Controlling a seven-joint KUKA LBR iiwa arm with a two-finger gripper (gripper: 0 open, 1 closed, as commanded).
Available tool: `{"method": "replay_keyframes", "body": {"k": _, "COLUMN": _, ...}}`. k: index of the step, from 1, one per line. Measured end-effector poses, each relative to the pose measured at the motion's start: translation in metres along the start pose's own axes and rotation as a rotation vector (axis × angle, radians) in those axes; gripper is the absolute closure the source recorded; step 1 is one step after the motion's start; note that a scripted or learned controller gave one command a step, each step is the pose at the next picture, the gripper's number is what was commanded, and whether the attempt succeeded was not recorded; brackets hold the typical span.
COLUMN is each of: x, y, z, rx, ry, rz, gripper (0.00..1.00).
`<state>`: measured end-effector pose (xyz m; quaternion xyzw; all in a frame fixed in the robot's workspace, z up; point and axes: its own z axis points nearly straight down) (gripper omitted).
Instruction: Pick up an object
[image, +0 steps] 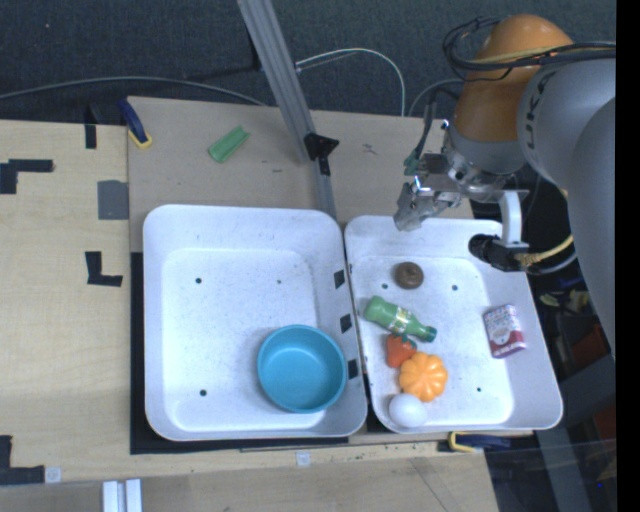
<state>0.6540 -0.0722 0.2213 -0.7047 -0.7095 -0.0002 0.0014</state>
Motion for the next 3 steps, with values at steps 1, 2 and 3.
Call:
{"method": "replay_keyframes", "body": {"k": 1, "x": 0.058, "y": -0.005, "z": 0.001, "rx": 0.001, "ry": -0.001, "rz": 0.000, "gripper": 1.00}}
{"method": "replay_keyframes", "body": {"k": 2, "x": 0.112, "y": -0.025, "z": 0.010, "rx": 0.002, "ry": -0.001, "rz": 0.000, "gripper": 1.00}}
{"method": "replay_keyframes", "body": {"k": 3, "x": 0.164, "y": -0.051, "z": -0.002, "rx": 0.002, "ry": 0.000, "rz": -0.001, "gripper": 1.00}}
